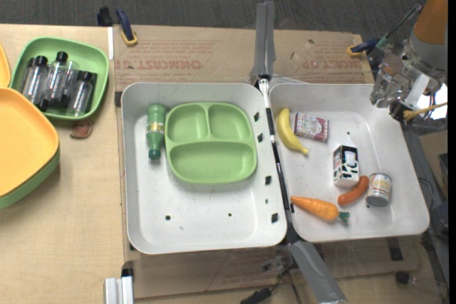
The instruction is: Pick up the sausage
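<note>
The sausage (pixel 353 191) is a short reddish-orange link lying slantwise in the right bin (pixel 399 224), near its front right. It rests between a black-and-white carton (pixel 345 164) on its upper left and a small can (pixel 379 190) on its right, close to both. My gripper (pixel 396 95) hangs at the bin's far right rim, well above and behind the sausage, with nothing seen in it. The grey arm with its orange band (pixel 432 23) rises behind it.
The right bin also holds a carrot (pixel 318 207), a banana (pixel 289 131) and a pink packet (pixel 311 126). In the left bin (pixel 206 228) lie a green divided plate (pixel 211 142) and a green bottle (pixel 155 129). A green tray of bottles (pixel 58 78) and orange plates (pixel 25 146) sit at the left.
</note>
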Robot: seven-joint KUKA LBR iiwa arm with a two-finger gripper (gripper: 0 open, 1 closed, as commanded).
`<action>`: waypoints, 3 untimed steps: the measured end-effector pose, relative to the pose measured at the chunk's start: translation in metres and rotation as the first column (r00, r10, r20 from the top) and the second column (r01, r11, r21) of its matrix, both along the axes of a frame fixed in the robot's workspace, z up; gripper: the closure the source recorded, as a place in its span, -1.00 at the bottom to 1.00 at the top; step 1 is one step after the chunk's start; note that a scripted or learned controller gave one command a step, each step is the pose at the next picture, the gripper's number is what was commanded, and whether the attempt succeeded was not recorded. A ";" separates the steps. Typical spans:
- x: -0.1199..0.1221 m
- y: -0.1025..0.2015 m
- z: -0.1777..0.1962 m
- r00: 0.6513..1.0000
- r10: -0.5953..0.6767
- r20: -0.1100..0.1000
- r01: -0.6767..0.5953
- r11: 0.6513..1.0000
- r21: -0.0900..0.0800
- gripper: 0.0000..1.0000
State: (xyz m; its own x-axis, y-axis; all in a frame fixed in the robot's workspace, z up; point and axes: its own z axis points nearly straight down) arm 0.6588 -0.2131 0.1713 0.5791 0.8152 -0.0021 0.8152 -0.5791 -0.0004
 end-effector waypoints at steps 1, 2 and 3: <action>0.000 0.001 0.008 1.000 0.004 -0.002 -0.004 1.000 -0.002 1.00; 0.000 0.001 0.017 1.000 0.008 -0.004 -0.008 1.000 -0.003 1.00; 0.001 0.002 0.025 1.000 0.011 -0.006 -0.011 1.000 -0.005 1.00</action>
